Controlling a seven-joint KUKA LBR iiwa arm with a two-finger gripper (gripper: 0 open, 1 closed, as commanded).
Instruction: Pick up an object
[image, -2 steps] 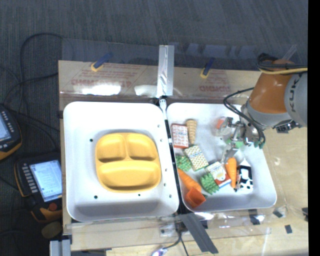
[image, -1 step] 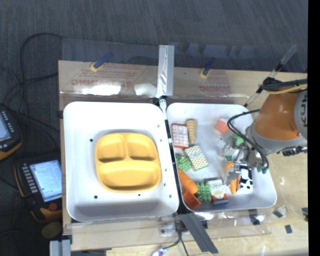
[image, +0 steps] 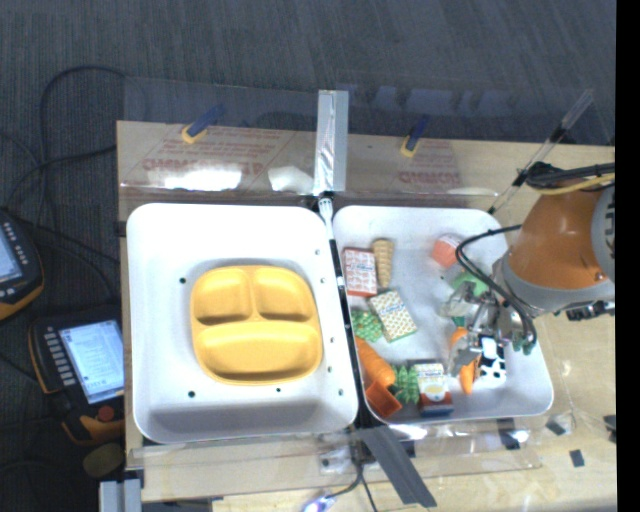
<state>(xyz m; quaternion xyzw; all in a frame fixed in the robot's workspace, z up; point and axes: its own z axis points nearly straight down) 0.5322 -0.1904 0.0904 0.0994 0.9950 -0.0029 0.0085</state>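
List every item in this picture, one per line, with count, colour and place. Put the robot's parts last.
white bins: two, white, side by side on the bench
divided tray: one, yellow, middle of the left bin
patterned boxes: two or three, red-white and green-white, left part of the right bin
orange pieces: a few, orange, near corner of the right bin
small carton: one, white with green, near edge of the right bin
black-and-white toy: one, near right of the right bin, beside the gripper
salmon piece: one, far part of the right bin
tablets: two, dark, on the floor left of the bench
arm: one, orange band, over the right bin
gripper: one, low among the right bin's items
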